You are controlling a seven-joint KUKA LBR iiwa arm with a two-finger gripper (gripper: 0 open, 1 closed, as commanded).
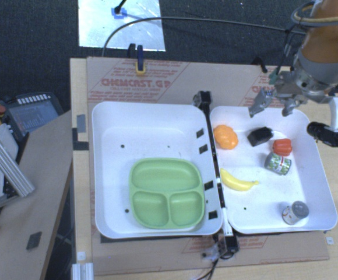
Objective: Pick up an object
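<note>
Orange pepper-like toy [225,137] near right bin [326,209] left wall: likely light, smooth, rounded; you grip across middle. Yellow banana [238,181] mid-bin, likely slippery. Black block [260,135] near back rim: stiff, flat sides, your easiest hold. Gripper [273,105] hangs over back rim, fingers spread, holding nothing.

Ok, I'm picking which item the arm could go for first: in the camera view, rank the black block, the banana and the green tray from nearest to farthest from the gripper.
Measured from the gripper, above the right bin's far edge:
1. Black block, right bin, just below the gripper.
2. Banana, right bin, lower left part.
3. Green tray, left bin, near side.
</note>
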